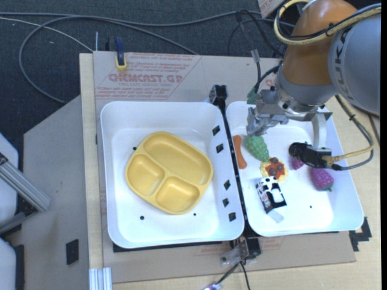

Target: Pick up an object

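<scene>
My gripper (259,125) hangs low over the back left part of the right bin (314,219), right above a green knobbly toy vegetable (258,148). Its tip seems to touch or nearly touch the top of that toy. Left of it, an orange carrot (240,151) lies along the bin's left wall. In front of the green toy sit a small orange and red toy (274,167) and a black and white toy (271,194). A purple bunch of grapes (321,178) lies at the right.
The left bin (115,216) holds a yellow divided plate (169,171). A black divider with clips (227,156) runs between the bins. A black fitting with a yellow cable (309,153) reaches over the right bin near the grapes. The arm's bulk covers the bin's back right.
</scene>
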